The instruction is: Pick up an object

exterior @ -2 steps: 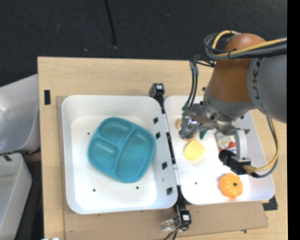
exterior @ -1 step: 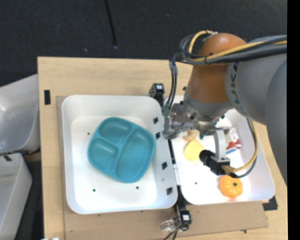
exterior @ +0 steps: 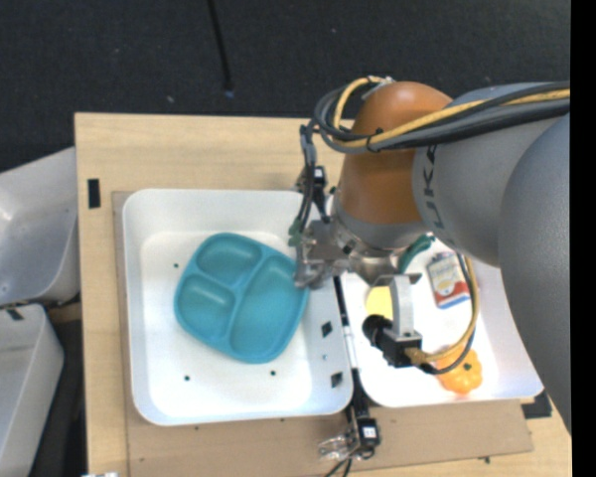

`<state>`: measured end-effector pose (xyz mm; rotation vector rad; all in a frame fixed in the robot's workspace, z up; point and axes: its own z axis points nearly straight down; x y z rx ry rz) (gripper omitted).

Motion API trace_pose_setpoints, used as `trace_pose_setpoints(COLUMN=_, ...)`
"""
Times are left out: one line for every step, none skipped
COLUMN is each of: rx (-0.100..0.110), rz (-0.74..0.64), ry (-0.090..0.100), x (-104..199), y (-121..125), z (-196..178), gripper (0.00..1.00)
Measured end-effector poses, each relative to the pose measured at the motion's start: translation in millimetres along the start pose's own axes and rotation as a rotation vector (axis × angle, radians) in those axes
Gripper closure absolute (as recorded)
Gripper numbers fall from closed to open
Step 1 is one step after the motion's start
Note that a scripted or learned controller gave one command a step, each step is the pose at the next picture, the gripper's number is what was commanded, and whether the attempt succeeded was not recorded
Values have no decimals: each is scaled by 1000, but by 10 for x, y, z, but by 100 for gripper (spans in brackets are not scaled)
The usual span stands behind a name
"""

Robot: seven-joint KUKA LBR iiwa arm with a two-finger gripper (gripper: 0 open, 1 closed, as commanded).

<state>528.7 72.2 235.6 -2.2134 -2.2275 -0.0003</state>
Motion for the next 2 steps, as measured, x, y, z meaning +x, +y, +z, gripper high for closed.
trace_pose_setpoints(rx=-1, rz=2, ry=-1, x=135, y=37, z=24, gripper=100)
trace_pose_setpoints(rx=-1, rz=4, ry=-1, x=128, y=36, z=24, gripper=0)
